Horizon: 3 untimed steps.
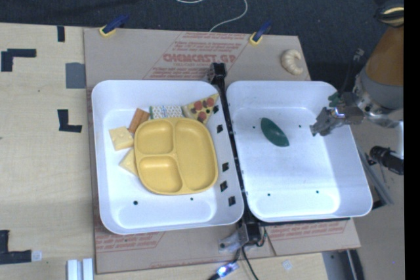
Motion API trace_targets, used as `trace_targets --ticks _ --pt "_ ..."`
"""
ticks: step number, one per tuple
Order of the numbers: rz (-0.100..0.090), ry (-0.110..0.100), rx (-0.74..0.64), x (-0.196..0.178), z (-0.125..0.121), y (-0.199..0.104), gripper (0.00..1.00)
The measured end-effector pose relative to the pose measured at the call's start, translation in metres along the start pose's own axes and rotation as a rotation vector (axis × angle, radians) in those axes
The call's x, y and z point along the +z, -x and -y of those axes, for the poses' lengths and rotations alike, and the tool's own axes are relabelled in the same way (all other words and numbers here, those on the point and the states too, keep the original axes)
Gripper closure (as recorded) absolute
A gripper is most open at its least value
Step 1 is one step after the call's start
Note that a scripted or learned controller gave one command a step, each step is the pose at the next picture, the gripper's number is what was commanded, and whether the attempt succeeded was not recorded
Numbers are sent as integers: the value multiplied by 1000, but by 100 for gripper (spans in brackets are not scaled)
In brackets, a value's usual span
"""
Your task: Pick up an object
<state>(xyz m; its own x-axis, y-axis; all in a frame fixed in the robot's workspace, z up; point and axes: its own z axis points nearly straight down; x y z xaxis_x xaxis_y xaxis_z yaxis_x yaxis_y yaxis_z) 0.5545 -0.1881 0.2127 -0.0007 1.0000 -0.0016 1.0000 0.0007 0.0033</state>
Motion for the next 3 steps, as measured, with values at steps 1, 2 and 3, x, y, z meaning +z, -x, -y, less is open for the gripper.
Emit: trace_targets --ticks 1,2,3 --pt "-2 -4 0 -12 0 -1 100" --pt "-3 -7 -4 -1 14 -51 100" --pt "-3 -7 -4 -7 41 -106 100"
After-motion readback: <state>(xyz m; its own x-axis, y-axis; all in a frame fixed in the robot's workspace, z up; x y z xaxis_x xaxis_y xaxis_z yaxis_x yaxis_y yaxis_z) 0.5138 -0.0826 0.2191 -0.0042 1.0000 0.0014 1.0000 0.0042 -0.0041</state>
